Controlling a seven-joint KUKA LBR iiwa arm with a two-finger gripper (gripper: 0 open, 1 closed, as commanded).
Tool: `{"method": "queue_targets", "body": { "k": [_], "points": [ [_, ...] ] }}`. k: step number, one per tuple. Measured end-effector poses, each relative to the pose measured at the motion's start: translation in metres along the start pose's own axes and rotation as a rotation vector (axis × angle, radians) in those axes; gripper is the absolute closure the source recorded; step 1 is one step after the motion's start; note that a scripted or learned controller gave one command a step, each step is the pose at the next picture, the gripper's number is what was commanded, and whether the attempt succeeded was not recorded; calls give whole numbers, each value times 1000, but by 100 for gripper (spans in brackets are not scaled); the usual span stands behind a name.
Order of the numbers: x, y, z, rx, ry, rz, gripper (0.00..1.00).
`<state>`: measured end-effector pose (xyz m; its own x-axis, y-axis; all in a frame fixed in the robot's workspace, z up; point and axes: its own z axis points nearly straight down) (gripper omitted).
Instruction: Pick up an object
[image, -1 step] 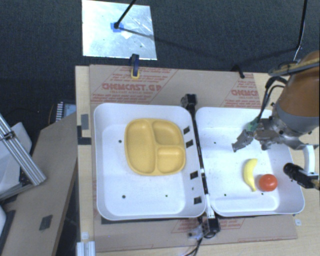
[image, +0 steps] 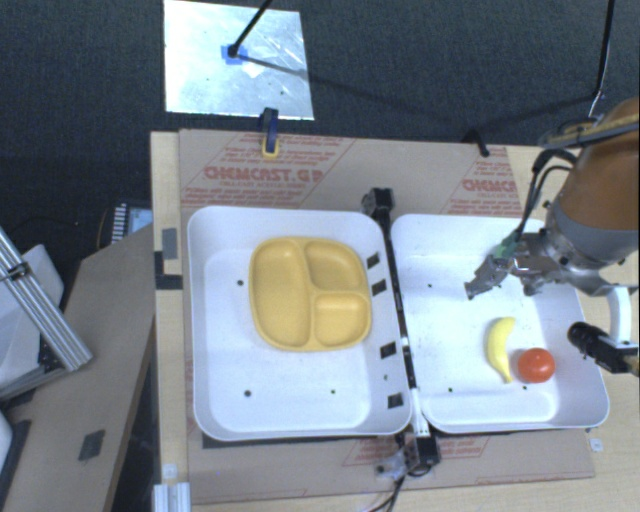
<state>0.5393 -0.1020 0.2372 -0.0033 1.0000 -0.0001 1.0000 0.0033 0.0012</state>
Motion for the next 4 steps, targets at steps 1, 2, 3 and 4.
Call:
{"method": "queue_targets", "body": {
  "k": [1, 2, 3, 4],
  "points": [
    [3, -3, 62, 4, 1, 3, 0],
    [3, -2, 124, 2, 1, 3, 0],
    [3, -2, 154, 2, 1, 3, 0],
    [3, -1, 142, -1, 0, 4, 100]
  ]
}}
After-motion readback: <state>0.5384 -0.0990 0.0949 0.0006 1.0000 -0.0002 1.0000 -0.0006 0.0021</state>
